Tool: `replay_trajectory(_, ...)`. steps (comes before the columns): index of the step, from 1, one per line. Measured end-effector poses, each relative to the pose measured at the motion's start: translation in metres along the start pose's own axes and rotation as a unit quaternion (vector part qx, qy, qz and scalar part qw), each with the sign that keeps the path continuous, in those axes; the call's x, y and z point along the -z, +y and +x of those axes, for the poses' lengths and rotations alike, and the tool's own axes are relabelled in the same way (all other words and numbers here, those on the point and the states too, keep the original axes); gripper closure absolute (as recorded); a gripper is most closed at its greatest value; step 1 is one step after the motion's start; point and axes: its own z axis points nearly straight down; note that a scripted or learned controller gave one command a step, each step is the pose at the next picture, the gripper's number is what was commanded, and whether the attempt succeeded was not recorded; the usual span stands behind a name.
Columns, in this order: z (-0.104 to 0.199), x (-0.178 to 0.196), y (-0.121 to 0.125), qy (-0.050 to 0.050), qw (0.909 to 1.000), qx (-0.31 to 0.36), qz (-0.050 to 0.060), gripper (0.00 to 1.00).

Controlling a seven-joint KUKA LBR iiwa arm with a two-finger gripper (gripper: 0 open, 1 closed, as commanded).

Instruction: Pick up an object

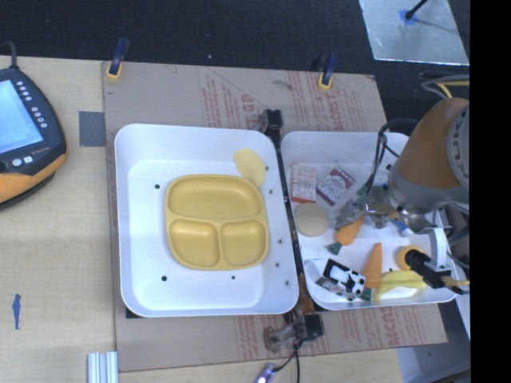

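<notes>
My gripper [366, 212] hangs low over the middle of the right bin [319, 140], below the arm's orange band [431, 138]. A short orange carrot piece [348, 232] lies just under its left side, touching or very close to it. A longer carrot [373, 266] lies a little nearer the front. A round beige disc [310, 220] and two small printed packets [304, 183] [334, 185] lie to the gripper's left. A black-and-white cow-patterned toy [344, 278] and a yellow banana-like piece [399, 283] sit at the bin's front.
The left bin [144, 278] holds a yellow three-compartment plate [216, 220] and a pale yellow oval piece [251, 165] at its back right. A black bracket [273, 121] joins the bins. A teach pendant [24, 130] lies at the bench's left edge.
</notes>
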Motion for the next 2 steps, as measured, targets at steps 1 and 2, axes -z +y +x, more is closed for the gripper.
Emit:
replay_trajectory(1,-0.001,0.01,0.0,0.0,1.0,0.0,0.001,1.0)
replay_trajectory(2,0.109,0.101,0.066,0.001,1.0,0.003,-0.001,1.0)
